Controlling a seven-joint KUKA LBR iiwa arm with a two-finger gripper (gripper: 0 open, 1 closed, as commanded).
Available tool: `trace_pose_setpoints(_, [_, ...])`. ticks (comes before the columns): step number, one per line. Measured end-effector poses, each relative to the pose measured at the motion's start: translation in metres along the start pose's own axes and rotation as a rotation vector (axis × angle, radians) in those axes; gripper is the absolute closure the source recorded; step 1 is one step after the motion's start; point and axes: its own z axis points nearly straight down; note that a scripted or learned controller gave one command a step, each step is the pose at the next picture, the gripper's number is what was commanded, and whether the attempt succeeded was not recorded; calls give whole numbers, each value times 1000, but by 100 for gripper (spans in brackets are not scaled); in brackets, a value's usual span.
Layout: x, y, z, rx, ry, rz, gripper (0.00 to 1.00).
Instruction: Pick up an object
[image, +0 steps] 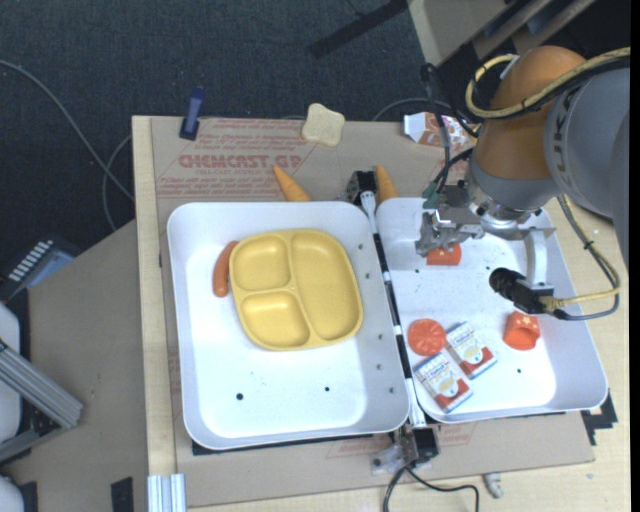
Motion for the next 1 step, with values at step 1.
trace_pose_setpoints(1, [63, -16, -41, -4, 0, -2, 100])
